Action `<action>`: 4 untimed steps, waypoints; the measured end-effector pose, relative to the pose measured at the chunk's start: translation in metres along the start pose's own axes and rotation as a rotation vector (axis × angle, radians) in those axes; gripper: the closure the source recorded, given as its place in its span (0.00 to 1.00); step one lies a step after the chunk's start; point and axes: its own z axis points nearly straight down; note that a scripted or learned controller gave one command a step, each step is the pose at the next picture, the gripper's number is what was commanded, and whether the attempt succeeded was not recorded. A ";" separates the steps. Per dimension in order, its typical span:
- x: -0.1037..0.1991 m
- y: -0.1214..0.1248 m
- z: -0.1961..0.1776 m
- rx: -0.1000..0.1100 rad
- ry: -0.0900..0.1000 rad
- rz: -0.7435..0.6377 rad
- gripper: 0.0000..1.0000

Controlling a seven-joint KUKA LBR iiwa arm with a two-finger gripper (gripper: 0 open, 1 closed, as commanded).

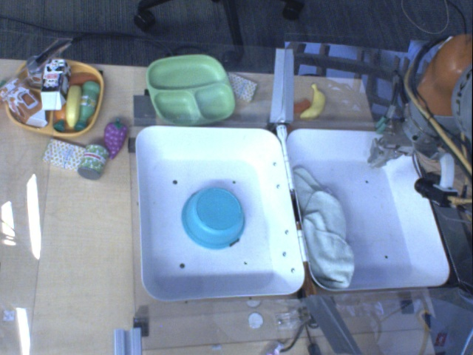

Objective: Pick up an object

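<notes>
A round blue bowl (214,217) lies in the middle of the left bin (162,161). A crumpled pale cloth (327,231) rests along the left wall of the right bin (399,220). My gripper (382,154) hangs over the far right corner of the right bin, well to the right of the cloth. Its fingers stand open with nothing between them. The arm's orange band (447,72) is at the right edge of the view.
A toy banana (316,100) lies behind the right bin. A green divided plate (190,89) sits behind the left bin. On the bench at left are a yellow bowl of toy food (55,95), purple grapes (114,135) and a small can (92,161).
</notes>
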 end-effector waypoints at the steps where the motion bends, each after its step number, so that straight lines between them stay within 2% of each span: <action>1: 0.014 0.021 -0.104 -0.006 -0.001 -0.025 1.00; 2: -0.011 0.009 0.004 -0.002 0.000 -0.202 1.00; 3: 0.004 0.021 -0.144 -0.007 -0.002 -0.095 1.00; 4: -0.012 0.021 0.014 -0.001 0.000 -0.200 1.00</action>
